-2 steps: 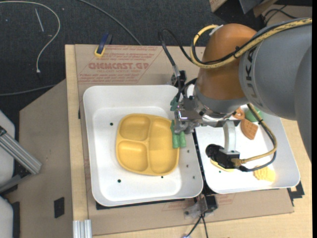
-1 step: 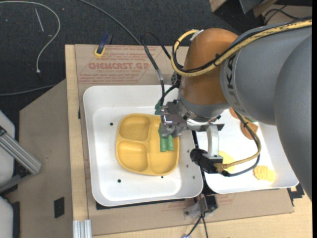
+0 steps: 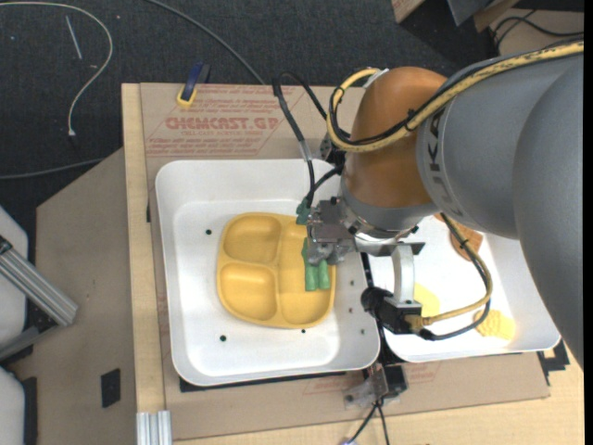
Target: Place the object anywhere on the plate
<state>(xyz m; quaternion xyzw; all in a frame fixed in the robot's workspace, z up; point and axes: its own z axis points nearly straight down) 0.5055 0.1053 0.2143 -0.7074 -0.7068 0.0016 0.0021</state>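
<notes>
My pincer [image 3: 320, 253] hangs over the yellow plate [image 3: 255, 281], its right rim; a green object [image 3: 318, 277] shows below. Grip state indeterminate. I should lower squarely before releasing.

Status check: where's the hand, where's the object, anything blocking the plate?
Hand over yellow plate's right edge, left bin. Green object at the hand, on plate rim; grip unclear. Nothing blocking.
</notes>
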